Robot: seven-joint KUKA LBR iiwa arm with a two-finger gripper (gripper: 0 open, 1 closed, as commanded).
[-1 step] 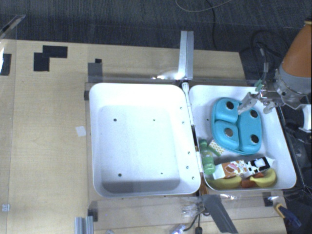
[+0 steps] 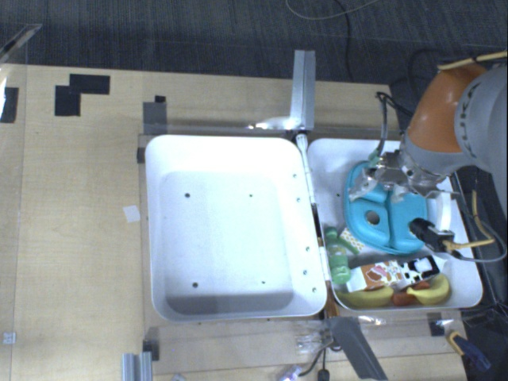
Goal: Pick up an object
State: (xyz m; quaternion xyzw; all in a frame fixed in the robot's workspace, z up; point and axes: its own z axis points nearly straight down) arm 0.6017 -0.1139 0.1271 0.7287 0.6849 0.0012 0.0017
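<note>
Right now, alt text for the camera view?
A grey arm with an orange band reaches from the right into the right bin, its gripper over a blue plastic toy. Nearer the front of that bin lie a banana, a green bottle and a small carton.

A pale wooden worktop [image 2: 71, 213] with black tape marks [image 2: 79, 92] carries a shallow white plastic left bin [image 2: 159, 213], below dark carpet [image 2: 159, 14] crossed by a thin looping cable [image 2: 333, 10].
</note>
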